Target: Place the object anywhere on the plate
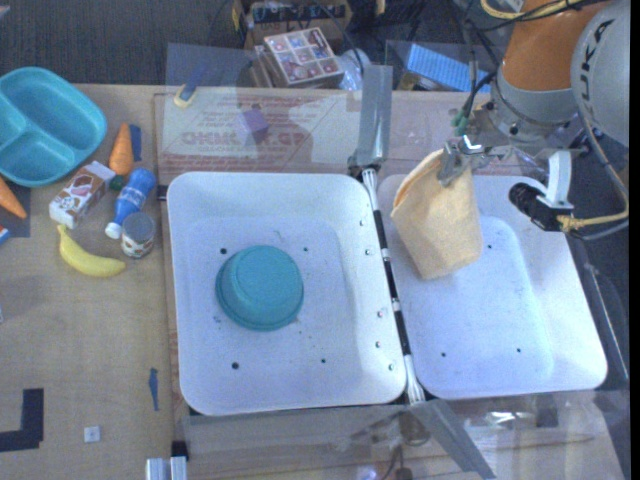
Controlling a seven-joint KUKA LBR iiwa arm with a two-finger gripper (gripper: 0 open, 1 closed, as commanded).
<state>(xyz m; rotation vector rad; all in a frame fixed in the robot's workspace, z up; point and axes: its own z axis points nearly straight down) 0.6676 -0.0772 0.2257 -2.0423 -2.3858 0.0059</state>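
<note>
The end effector hangs over the near-left part of the right bin, close to the ridge where the two bins meet, with its fingers pinched shut on the top corner of a tan cloth. The cloth droops from that pinch in a loose, folded sheet; its lower edge looks to be resting on or just above the bin floor, and I cannot tell which. The teal plate lies in the left bin, left of centre and apparently upside down like a shallow dome, well apart from the cloth. By the look of it the grasp is made and the carry is the step in hand: the next move calls for lifting enough that the hanging cloth clears the raised rims between the bins, travelling left across that ridge, and releasing above the plate so the cloth settles on it. Since the cloth trails below and to one side of the pinch point, the drop spot likely needs to allow for that offset, or most of the fabric could land beside the plate. The fingertips themselves are small and partly buried in the cloth's fold, so how much fabric they have is hard to judge. The arm is cut off at the upper right. The clutter on the counter plays no part here.
</note>
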